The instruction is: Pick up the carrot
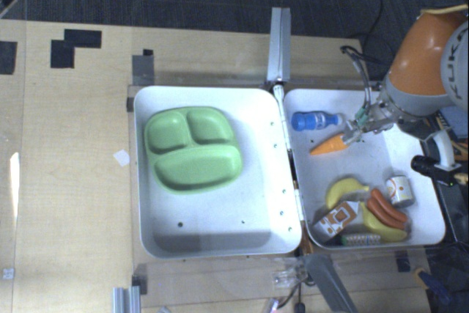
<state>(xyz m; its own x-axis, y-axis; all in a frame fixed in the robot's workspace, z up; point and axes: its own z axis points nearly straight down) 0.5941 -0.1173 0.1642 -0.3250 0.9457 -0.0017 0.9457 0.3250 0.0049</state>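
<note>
We see the gripper (355, 130) low in the right bin (421, 157), fingers pinching the carrot (329, 145) at its thick end — bottle (315, 120) just behind, green tray (193, 149) in the left bin (220, 227).

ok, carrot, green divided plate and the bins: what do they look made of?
Carrot: likely moulded plastic toy; flat uniform orange, smooth, green tip at the pincer.
Green divided plate: probably plastic; one pale matte colour, rounded moulded compartments.
Bins: white, smooth, with soft sheen and rounded corners; plastic or painted metal, can't tell which.
</note>
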